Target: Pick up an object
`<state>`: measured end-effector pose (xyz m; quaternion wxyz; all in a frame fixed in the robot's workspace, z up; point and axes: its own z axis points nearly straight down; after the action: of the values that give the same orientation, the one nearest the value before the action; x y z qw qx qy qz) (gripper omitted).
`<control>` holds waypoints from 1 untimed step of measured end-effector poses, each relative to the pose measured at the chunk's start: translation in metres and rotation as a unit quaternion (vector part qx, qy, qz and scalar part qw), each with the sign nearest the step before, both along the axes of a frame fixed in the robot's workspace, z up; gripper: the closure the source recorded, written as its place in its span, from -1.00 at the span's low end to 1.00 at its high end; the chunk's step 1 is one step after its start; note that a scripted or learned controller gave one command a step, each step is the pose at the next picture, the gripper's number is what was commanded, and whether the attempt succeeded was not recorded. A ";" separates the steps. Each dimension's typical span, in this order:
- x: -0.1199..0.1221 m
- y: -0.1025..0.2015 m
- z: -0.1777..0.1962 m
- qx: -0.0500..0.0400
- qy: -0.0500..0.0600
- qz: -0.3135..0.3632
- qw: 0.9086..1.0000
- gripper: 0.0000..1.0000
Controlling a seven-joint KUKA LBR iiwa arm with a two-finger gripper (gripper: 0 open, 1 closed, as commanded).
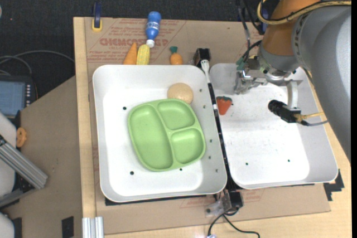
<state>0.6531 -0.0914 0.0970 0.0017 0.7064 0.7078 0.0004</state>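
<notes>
A small red strawberry-like toy (223, 105) lies at the left edge of the right bin (279, 164), close to the divider. My gripper (244, 82) hangs over the back left part of that bin, just up and right of the red toy and apart from it. In the left bin (111, 164) sits a green divided plate (166, 134), and a round beige object (180, 92) rests at its far edge. Nothing shows held in the gripper.
Behind the bins on the cardboard lie a blue-and-white bottle (152, 28), a corn cob (143, 54), an orange carrot (130, 54), a small carrot (175, 57) and a black item (202, 57). The grey arm (329, 47) covers the right bin's far right side.
</notes>
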 end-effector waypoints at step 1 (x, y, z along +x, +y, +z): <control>-0.021 -0.059 -0.010 0.001 0.003 -0.003 1.000 1.00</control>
<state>0.6322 -0.1508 0.0874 -0.0012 0.7084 0.7058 -0.0008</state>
